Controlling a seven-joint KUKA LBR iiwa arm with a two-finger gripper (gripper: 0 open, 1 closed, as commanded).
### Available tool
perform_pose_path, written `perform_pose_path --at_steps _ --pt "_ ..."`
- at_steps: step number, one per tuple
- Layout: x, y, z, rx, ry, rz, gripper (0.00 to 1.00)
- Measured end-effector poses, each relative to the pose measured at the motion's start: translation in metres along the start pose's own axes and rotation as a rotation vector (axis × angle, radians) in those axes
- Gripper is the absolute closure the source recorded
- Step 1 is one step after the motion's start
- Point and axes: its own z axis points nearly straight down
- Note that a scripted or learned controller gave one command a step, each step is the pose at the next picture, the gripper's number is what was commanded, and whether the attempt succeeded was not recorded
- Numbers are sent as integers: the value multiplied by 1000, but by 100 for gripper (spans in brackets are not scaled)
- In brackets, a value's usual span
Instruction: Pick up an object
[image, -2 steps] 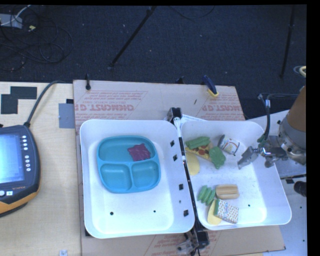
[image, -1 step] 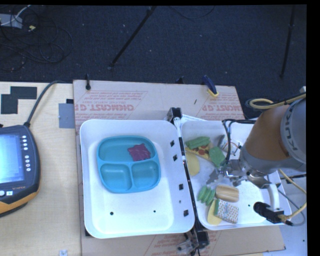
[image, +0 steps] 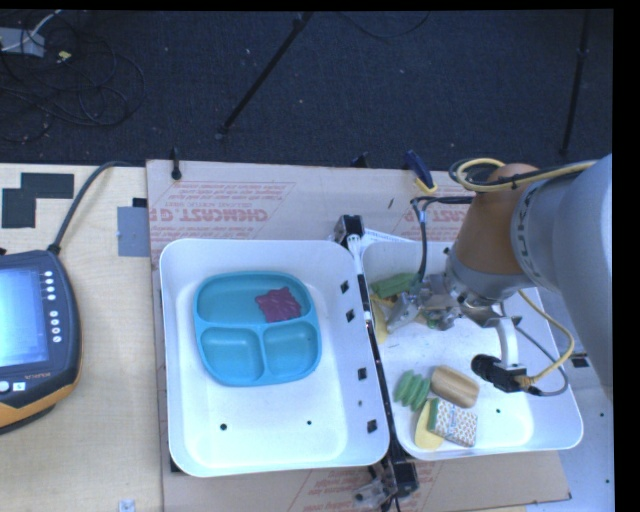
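My gripper (image: 403, 311) reaches down into the upper left part of the right bin (image: 545, 425), close to the wall between the bins. A green object (image: 392, 285) lies right beside it, partly under it; I cannot tell if they touch. Lower in the same bin lie a green ridged piece (image: 410, 388), a tan roll (image: 455, 385), a speckled sponge-like block (image: 458, 426) and a yellow piece (image: 427, 430) half under that block. The grey arm with its orange band (image: 490, 235) covers the bin's upper right.
The left bin (image: 260, 440) holds a blue divided plate (image: 235, 352) with a dark pink object (image: 279, 303) in its upper compartment. A black part on a cable (image: 497, 372) hangs over the right bin. A control pendant (image: 25, 330) lies at the bench's far left.
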Motion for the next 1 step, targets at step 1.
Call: perform_pose_path --at_steps 1 --pt "-28 45 -65 -1 -1 1 0"
